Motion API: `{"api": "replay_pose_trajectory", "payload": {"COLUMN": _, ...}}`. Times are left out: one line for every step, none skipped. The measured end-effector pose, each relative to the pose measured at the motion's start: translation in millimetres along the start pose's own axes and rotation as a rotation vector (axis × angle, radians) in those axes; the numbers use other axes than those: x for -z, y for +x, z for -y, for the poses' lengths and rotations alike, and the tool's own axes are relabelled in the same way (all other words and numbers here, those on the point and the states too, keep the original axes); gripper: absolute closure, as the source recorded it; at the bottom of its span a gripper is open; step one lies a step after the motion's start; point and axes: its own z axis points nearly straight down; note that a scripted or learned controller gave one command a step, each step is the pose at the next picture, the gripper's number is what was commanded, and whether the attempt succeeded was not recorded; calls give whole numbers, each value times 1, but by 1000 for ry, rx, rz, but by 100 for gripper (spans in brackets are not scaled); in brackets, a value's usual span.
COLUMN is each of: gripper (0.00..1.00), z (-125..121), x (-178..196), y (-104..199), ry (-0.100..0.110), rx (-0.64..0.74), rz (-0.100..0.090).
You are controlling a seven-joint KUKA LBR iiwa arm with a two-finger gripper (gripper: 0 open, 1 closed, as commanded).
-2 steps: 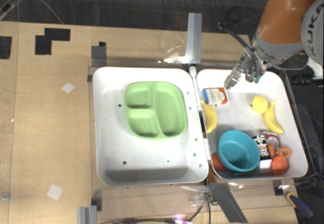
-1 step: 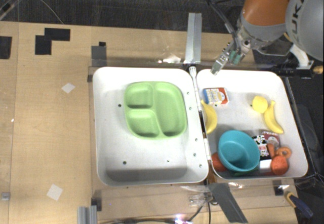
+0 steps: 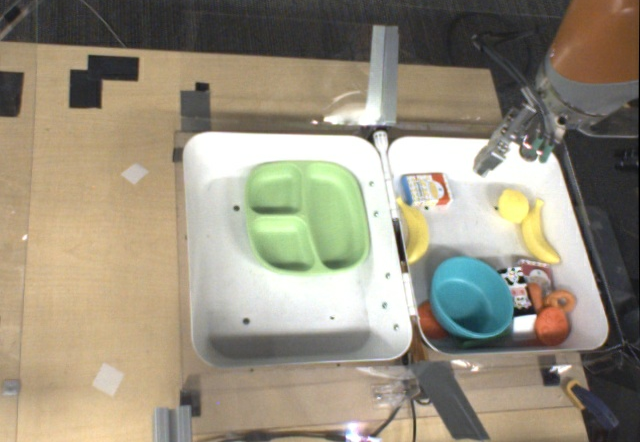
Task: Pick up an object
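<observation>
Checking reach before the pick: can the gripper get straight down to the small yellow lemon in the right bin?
Probably yes. The gripper hangs above the right bin, and the lemon lies uncovered, with a banana close beside it.

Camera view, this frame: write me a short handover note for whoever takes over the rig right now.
End effector: hovering over the right bin's far edge, holding nothing visible.
Right bin: teal bowl, two bananas, small yellow fruit, a small carton, orange items in the near corner.
Left bin: green divided plate.
Done: nothing picked.
Left: choose an object, descend, grasp, lift.
</observation>
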Motion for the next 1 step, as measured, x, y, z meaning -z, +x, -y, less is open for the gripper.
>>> {"api": "replay_pose_trajectory", "payload": {"gripper": 100, "z": -14, "x": -34, "y": 58, "ry": -1, "rx": -111, "rz": -6}}
